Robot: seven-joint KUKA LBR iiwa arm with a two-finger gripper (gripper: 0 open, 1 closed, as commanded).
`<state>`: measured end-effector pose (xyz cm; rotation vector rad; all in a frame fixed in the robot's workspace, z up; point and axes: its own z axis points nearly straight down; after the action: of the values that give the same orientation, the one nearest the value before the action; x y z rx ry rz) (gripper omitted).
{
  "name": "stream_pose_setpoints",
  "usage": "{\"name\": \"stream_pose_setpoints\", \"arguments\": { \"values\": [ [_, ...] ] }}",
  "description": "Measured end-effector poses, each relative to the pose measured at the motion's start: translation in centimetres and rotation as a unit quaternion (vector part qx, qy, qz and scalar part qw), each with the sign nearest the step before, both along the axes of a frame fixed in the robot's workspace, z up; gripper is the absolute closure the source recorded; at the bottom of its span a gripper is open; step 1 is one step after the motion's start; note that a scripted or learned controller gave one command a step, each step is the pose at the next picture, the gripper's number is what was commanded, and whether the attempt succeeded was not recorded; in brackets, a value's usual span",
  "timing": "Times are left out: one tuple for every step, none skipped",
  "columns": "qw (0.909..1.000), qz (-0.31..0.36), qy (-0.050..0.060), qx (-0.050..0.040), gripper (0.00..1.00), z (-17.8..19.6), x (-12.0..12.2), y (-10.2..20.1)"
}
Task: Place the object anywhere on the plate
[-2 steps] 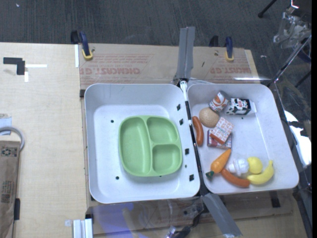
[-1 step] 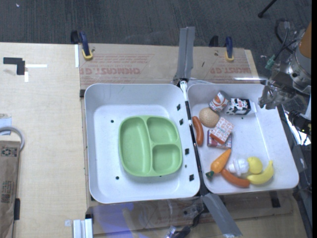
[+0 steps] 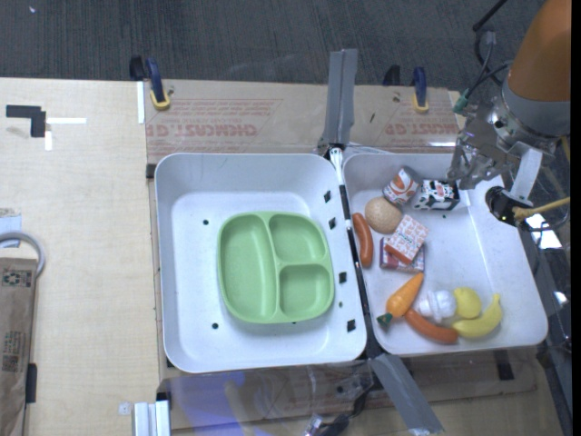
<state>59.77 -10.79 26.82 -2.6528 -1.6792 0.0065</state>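
Two white bins are sitting side by side on a wooden bench. A green plate (image 3: 275, 267) with three parts is lying in the left bin (image 3: 172, 243), and nothing is resting on it. All the toy food is lying in the right bin (image 3: 508, 271).

Which toy is the one to move is not sure yet. My guess is the small black and white toy (image 3: 439, 194), because the gripper (image 3: 467, 173) is hanging closest to it. That toy is sitting in the far corner of the right bin, well apart from the green plate and past the middle walls. It is lying just beside the gripper, a little toward the plate and a little nearer the camera. They are looking very close, but I cannot tell if they are touching. I also cannot tell how the gripper is set.

I think the toy is light and hard, maybe a bit slippery. It is small, so pinching it across its middle is probably best. A small can (image 3: 399, 188) is sitting just beside it on the plate side, so there is not much room there.
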Motion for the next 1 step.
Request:
{"name": "stream_pose_setpoints", "arguments": {
  "values": [
    [0.9994, 0.034, -0.001, 0.0, 1.0, -1.84, 3.59, 12.23]
  ]
}}
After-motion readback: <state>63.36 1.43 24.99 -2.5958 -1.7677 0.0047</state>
